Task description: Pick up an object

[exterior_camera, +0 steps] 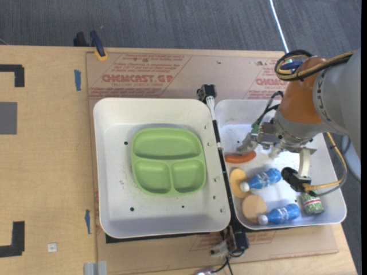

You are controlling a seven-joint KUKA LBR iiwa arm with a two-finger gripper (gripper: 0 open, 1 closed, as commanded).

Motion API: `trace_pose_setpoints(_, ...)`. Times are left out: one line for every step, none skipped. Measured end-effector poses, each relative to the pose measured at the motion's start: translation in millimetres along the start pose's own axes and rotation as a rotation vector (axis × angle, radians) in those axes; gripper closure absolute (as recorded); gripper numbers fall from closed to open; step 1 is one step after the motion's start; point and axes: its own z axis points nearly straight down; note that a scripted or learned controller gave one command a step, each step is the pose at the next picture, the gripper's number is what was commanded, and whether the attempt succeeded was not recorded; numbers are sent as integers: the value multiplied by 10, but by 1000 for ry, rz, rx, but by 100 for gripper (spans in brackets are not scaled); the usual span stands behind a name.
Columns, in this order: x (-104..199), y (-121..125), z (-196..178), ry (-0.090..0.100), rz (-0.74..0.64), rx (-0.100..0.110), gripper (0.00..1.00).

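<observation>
Nearest us, the grey arm (338,90) reaches in from the right over the right bin (235,119). We see the left bin (114,153) holding a green divided tray (169,159). The gripper (261,142) hangs low in the right bin, just beside a flat orange piece (239,157); we cannot tell whether it is open or closed. Below it lie two blue bottles (265,179) (284,213), a tan ball (254,206) and a small green jar (312,205).
</observation>
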Motion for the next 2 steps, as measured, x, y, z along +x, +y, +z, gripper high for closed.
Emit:
trace_pose_setpoints(-90,-569,-1,-1,84,-1,0)
trace_pose_setpoints(-202,-968,-6,-1,-231,-4,0)
